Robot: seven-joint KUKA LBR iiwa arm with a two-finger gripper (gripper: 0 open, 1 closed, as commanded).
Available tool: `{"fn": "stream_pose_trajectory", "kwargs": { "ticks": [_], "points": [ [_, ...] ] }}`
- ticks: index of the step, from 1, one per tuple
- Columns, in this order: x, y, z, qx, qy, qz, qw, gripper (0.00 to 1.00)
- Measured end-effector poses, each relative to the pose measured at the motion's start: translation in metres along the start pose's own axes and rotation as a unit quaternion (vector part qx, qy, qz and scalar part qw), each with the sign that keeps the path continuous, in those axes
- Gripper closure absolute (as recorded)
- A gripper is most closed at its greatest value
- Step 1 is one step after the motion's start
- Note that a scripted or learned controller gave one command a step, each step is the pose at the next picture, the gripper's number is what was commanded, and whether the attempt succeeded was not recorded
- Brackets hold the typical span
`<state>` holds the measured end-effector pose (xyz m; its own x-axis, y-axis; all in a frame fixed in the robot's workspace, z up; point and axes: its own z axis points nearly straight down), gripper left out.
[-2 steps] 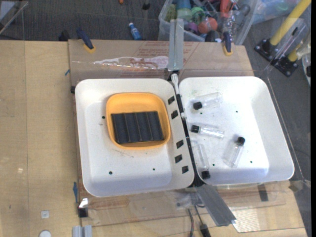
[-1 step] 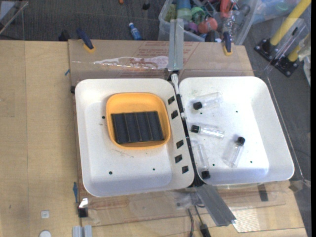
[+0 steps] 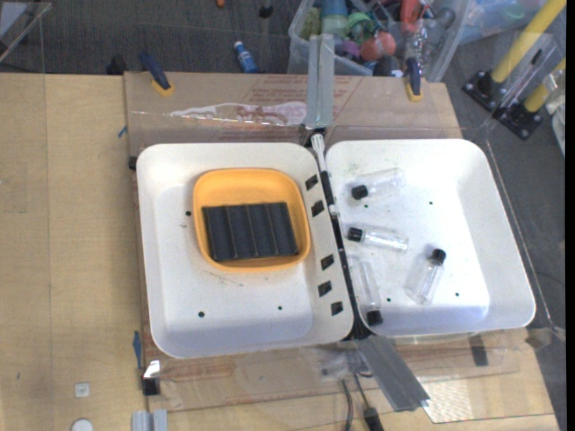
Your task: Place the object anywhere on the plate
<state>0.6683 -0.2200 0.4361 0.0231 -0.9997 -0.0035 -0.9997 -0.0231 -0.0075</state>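
An orange plate [image 3: 206, 192] lies in the left bin [image 3: 171, 294]. A black ribbed rectangular object [image 3: 251, 231] rests flat on the plate, covering most of its middle. In the right bin [image 3: 490, 277] lie several clear vials with black caps: one near the top [image 3: 375, 185], one in the middle [image 3: 377, 238], one at the right [image 3: 425, 275] and one by the divider [image 3: 367, 289].
A clear tub of coloured toys [image 3: 377, 12] stands behind the bins. A taped metal strip [image 3: 318, 88] runs along the seam between the bins. Bare wooden bench [image 3: 63, 241] lies to the left.
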Motion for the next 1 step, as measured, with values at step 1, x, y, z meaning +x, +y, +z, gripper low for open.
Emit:
{"fn": "stream_pose_trajectory", "kwargs": {
  "ticks": [1],
  "points": [
    [-0.0067, 0.0000, 0.0005, -0.001, -0.001, -0.172, 0.9850, 1.00]
  ]
}}
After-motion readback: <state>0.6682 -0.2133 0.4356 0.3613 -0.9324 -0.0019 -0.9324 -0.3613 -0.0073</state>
